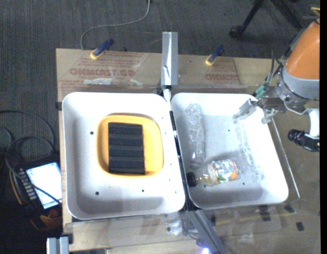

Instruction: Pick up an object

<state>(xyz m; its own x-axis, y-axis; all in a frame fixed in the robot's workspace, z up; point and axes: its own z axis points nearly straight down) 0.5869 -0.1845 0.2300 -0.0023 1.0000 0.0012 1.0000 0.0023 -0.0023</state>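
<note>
Jaws parted and holding nothing, we saw the gripper [254, 109] over the right bin's [269, 194] far right corner, arm reaching from the right, bottle [219, 172] lying near the front wall.

A clear bottle [219, 172] with an orange label and dark cap lies on its side near the front of the right bin [269, 192]. A yellow tray [130, 145] with a black ribbed insert lies flat in the left bin [79, 142].

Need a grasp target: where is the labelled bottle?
The labelled bottle lies on its side near the front of the right bin, beside clear plastic bottles.
</note>
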